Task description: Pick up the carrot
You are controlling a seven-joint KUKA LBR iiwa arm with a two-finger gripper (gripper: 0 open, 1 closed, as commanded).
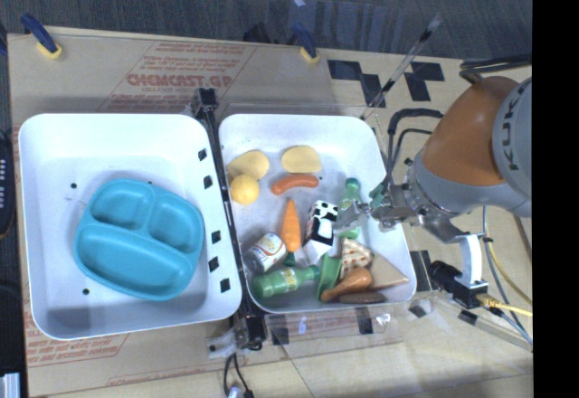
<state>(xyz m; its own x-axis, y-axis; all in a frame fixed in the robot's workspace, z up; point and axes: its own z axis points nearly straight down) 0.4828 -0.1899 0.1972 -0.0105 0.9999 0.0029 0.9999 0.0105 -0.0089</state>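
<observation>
The carrot (289, 224) is a small orange cone that lies in the middle of the right bin (271, 129), its tip pointing away from me. A second orange piece with a green top (349, 280) lies near the bin's front wall. My gripper (360, 206) hangs over the right side of this bin, to the right of the carrot and apart from it, beside a black-and-white toy (321, 221). The grey arm with its orange band (461, 147) reaches in from the right. Nothing shows held in the gripper.
Around the carrot lie two yellow pieces (246, 177), a yellow oval (300, 157), a red sausage (295, 183), a small can (268, 251), a green bottle (285, 280) and a wedge-shaped piece (355, 253). The left bin holds a blue divided tray (137, 235).
</observation>
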